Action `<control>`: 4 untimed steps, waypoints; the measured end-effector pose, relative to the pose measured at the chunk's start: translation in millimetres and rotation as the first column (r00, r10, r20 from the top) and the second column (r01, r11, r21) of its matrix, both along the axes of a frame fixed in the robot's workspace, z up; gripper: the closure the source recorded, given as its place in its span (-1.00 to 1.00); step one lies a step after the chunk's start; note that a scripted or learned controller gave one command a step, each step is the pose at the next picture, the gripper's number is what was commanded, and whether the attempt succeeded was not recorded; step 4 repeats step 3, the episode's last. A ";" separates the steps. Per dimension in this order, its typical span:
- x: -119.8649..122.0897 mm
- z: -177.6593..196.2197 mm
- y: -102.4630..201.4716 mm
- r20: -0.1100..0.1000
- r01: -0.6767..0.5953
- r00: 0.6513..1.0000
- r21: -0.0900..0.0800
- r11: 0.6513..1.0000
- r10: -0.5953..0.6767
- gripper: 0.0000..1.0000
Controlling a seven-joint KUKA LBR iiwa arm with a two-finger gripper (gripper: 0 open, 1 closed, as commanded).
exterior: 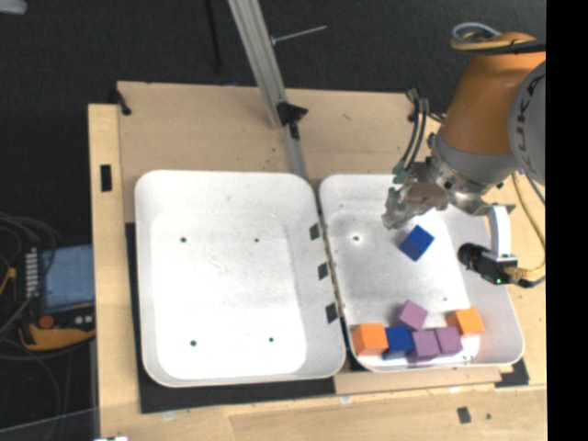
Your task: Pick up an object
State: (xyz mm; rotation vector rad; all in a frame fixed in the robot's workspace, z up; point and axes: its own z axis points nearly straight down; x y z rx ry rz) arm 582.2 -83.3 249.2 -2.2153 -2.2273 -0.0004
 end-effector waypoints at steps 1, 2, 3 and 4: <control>3.5 4.0 45.2 0.003 -0.002 1.000 0.000 1.000 0.002 1.00; 4.3 7.7 90.5 0.002 -0.002 1.000 0.001 1.000 0.002 1.00; 0.0 -3.7 150.7 -0.002 -0.002 1.000 0.001 1.000 0.002 1.00; 0.0 -3.7 150.7 -0.002 -0.002 1.000 0.001 1.000 0.002 1.00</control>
